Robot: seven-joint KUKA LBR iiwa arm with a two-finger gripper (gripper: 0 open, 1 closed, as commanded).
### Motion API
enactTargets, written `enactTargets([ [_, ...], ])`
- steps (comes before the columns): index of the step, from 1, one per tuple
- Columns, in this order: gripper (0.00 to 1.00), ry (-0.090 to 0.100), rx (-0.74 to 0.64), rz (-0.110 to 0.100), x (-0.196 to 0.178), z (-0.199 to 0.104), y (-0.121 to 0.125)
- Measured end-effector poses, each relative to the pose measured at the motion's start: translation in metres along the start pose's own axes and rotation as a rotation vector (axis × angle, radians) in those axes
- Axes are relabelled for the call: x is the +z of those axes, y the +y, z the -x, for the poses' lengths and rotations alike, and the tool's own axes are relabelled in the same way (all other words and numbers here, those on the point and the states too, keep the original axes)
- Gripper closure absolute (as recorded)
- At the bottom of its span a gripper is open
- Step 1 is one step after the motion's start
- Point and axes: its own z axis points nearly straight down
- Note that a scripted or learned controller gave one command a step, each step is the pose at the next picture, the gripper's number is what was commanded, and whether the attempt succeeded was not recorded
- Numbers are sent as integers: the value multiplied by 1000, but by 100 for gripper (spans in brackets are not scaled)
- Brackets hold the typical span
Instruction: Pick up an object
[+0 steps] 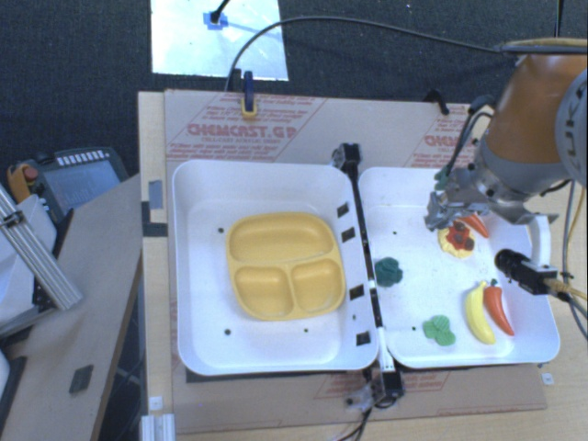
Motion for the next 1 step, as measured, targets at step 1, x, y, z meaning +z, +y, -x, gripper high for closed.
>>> enactTargets([
  [1,100,1,-1,0,-3,-44,-1],
])
